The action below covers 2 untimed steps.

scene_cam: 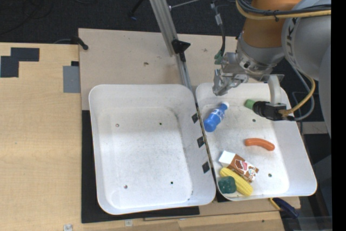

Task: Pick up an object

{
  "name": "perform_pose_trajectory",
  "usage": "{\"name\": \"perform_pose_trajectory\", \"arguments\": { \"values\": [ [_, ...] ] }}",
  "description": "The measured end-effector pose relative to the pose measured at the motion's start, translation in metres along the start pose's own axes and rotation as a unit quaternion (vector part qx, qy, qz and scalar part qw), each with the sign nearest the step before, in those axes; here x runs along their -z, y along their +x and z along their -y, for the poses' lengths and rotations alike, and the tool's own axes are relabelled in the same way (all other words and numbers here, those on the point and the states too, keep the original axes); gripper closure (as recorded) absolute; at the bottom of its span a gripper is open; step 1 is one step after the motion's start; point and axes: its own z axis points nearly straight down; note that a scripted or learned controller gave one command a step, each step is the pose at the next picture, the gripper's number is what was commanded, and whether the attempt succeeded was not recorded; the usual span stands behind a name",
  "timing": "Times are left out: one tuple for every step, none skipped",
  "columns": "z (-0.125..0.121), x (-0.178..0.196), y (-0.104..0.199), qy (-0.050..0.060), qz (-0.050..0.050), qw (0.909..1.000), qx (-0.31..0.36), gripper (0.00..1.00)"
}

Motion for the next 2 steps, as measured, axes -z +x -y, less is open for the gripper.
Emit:
{"name": "perform_pose_trajectory", "arguments": {
  "values": [
    [-0.007,-0.017,0.052,0.001,0.000,1.0000,0.000,1.00],
    [-0.014,-0.029,0.106,-0.001,0.000,1.0000,0.000,1.00]
  ]
}}
